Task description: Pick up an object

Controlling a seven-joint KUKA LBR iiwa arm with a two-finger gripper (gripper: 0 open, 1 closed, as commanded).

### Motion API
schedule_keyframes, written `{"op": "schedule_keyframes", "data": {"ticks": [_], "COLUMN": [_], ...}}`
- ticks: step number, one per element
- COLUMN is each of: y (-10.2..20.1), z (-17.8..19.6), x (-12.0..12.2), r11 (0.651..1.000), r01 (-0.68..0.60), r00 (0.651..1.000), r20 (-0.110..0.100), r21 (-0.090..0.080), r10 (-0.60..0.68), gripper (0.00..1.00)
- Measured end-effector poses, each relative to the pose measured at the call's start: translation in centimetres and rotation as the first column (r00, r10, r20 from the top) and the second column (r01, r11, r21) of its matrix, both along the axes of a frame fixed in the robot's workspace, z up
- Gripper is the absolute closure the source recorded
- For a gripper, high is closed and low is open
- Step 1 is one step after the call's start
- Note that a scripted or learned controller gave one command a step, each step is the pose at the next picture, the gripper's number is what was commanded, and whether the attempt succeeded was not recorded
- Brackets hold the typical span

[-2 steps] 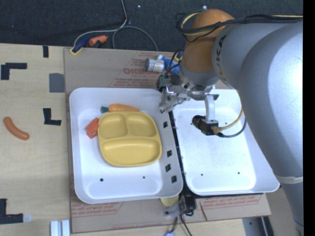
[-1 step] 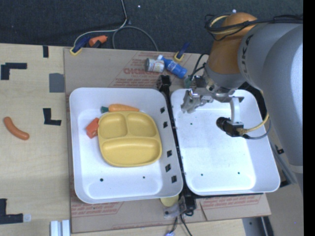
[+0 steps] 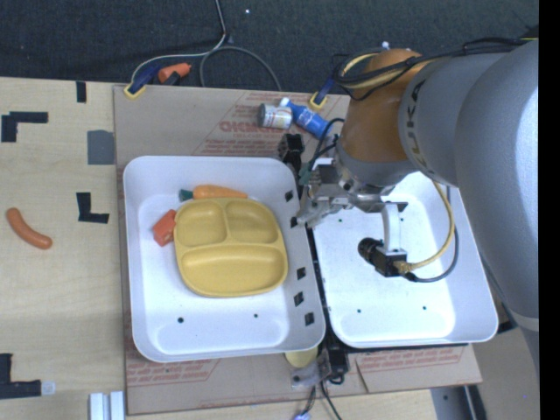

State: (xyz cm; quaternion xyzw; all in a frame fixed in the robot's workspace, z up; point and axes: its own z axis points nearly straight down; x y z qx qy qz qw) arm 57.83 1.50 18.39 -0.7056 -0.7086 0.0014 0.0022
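A big yellow plate (image 3: 232,248) with three dips in it lies flat in the middle of the left bin (image 3: 140,269). It is a bit closer to the bin's far edge than to the near one. An orange carrot (image 3: 219,192) with a little green top lies along the far side of the plate, right against it. A small orange-red piece (image 3: 164,227) sits at the plate's left side, touching its rim, between the plate and the bin's left wall. The claw (image 3: 315,206) hangs over the wall where the two bins meet, near the far end of that wall, just beside the plate's far right corner. I cannot tell if the claw is open or closed, and I see nothing held in it. The grey arm (image 3: 472,121) with its orange band comes in from the right. It covers the far part of the right bin (image 3: 437,326). Both bins sit on a sheet of brown cardboard (image 3: 175,129) on the bench (image 3: 52,164). On the cardboard past the far edge of the bins lies a blue and silver thing (image 3: 293,116). Near the cardboard's far left corner is a clamp with an orange handle (image 3: 162,74). Well apart from the bins, near the left edge of the bench, lies a small orange sausage shape (image 3: 29,228).
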Motion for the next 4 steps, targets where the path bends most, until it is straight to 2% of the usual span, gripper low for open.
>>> {"op": "schedule_keyframes", "data": {"ticks": [1,2,3,4], "y": [-4.9,-4.6,-9.8,-7.0], "z": [0.0,0.0,1.0,-0.1], "x": [3.4,3.3,-5.8,-2.5], "r11": [1.000,1.000,1.000,1.000], "r01": [0.006,0.004,0.011,0.001], "r00": [1.000,1.000,1.000,1.000], "r20": [0.005,0.004,0.000,0.004], "r21": [-0.003,-0.002,-0.003,0.000], "r10": [-0.006,-0.004,-0.011,-0.001], "gripper": [1.00,0.00,0.00,0.00]}}
